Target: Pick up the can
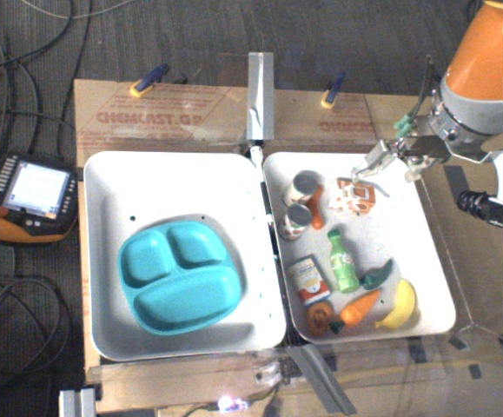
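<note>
Above the right bin's [433, 259] far corner, the pincer [374, 165] is seen with fingers spread, nothing between them. Nearby, the can [306, 185] is found upright beside the orange-and-white carton [355, 197].

Left bin [103, 233]: one blue divided plate [180, 274]. Right bin [433, 259]: can [306, 183] at far left, second can [296, 219] just nearer, green bottle [341, 262] at centre, carrot [359, 307] and banana [397, 306] at near edge. Gripper [374, 165] hangs above the bin's far side, empty.
</note>
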{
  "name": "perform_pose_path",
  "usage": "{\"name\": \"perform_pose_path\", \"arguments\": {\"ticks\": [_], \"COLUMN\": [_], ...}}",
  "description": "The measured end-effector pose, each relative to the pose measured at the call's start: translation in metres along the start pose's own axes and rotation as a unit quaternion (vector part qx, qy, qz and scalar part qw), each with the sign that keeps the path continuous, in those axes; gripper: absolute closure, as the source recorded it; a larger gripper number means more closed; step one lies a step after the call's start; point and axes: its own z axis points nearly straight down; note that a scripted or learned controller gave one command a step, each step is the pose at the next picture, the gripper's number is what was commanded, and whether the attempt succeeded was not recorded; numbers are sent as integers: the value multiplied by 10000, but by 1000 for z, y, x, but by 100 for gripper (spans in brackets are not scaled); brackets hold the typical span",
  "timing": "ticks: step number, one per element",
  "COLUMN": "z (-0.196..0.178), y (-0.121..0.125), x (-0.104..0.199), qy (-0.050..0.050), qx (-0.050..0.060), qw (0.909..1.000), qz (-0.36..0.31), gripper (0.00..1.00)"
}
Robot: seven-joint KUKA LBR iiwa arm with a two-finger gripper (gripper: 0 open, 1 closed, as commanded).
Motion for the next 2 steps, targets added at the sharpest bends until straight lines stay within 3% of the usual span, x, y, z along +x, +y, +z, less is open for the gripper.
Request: {"name": "perform_pose_path", "arguments": {"ticks": [1,2], "z": [123,149], "y": [-22,18], "x": [79,23], "qy": [22,14], "qx": [7,7], "qw": [9876,9911], "qz": [-1571,-1331], "gripper": [0,0]}}
